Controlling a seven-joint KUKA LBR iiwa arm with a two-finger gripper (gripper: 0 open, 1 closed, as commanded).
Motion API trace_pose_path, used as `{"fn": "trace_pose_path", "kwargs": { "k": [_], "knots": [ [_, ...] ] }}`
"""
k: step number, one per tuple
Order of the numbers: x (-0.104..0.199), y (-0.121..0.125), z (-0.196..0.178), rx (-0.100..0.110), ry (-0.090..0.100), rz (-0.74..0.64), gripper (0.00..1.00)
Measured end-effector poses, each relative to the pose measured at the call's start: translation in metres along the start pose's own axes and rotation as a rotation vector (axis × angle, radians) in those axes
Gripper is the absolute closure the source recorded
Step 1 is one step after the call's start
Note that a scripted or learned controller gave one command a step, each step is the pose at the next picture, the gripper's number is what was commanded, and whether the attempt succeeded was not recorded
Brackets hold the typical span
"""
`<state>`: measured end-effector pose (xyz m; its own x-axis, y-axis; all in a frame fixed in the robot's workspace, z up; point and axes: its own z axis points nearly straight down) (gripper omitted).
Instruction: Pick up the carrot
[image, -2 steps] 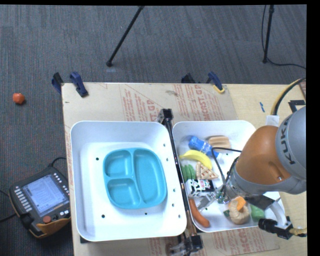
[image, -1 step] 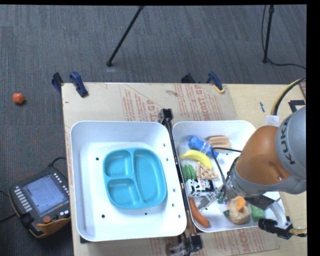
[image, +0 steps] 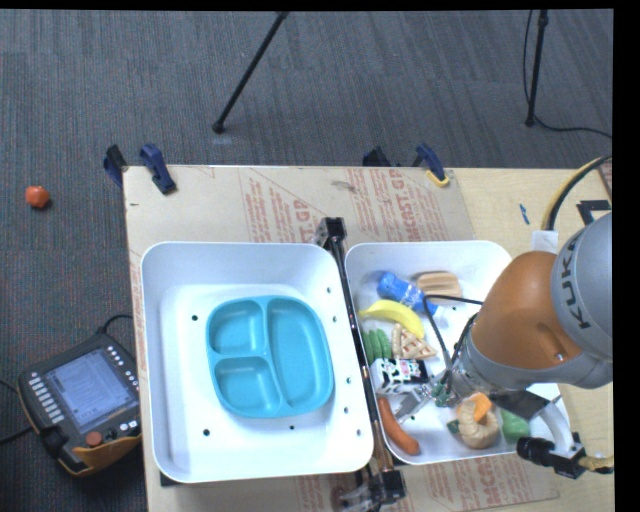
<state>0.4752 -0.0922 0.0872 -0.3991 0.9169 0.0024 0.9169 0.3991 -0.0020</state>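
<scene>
The carrot (image: 481, 406) is a small orange piece in the right bin (image: 470, 249), near its front right. It lies against a beige lumpy item (image: 476, 428). My gripper (image: 424, 397) hangs low over the bin just left of the carrot, between it and a black-and-white carton (image: 398, 374). Nothing shows between the fingers, and the carrot lies apart from them. The arm's orange band (image: 515, 320) covers the bin's right side.
Also in the right bin are a blue bottle (image: 403, 291), a bun (image: 437, 282), a banana (image: 395, 314), a green pod (image: 377, 346), a waffle wedge (image: 412, 346), a red sausage (image: 399, 428) and a green piece (image: 513, 424). The left bin (image: 170, 300) holds a blue divided plate (image: 270, 356).
</scene>
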Motion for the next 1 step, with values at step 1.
{"fn": "trace_pose_path", "kwargs": {
  "k": [1],
  "knots": [
    [0.0, 0.0, 0.0, 0.0, 0.0, 0.0, 0.0]
  ]
}}
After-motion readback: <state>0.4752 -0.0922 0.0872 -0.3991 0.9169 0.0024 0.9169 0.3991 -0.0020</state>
